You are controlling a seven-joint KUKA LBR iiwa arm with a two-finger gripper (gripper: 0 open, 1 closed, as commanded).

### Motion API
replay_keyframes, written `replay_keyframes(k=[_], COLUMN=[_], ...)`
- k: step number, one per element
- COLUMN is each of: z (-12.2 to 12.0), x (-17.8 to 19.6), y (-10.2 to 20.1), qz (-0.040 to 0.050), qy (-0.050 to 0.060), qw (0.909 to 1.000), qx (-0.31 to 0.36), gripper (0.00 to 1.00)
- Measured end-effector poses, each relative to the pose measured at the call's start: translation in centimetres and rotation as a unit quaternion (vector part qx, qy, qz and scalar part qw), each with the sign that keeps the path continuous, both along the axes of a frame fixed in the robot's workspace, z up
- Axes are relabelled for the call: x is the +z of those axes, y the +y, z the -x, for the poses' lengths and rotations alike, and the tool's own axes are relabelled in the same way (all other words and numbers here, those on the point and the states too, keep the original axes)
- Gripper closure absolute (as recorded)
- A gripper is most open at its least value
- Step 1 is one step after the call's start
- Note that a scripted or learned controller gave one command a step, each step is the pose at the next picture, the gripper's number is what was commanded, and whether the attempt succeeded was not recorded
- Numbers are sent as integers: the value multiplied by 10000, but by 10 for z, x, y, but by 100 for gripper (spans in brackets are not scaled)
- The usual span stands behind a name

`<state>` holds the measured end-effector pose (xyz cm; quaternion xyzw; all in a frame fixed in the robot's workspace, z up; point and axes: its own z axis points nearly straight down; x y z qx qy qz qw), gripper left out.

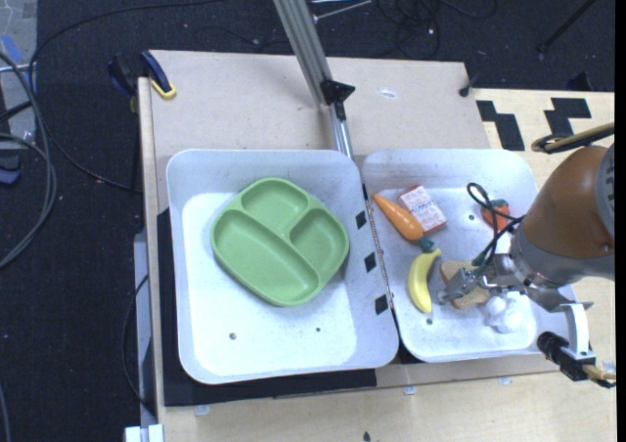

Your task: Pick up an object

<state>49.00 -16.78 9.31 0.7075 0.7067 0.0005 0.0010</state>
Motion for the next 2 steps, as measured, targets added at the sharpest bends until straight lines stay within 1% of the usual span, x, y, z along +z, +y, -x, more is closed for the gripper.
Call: replay_keyframes(k=[1, 2], z=[-1, 7], x=[11, 68], y=[-1, -5], qz=[8, 5], qy=[-9, -10], qw=[10000, 10000], qx=[-7, 0], gripper=[100, 100])
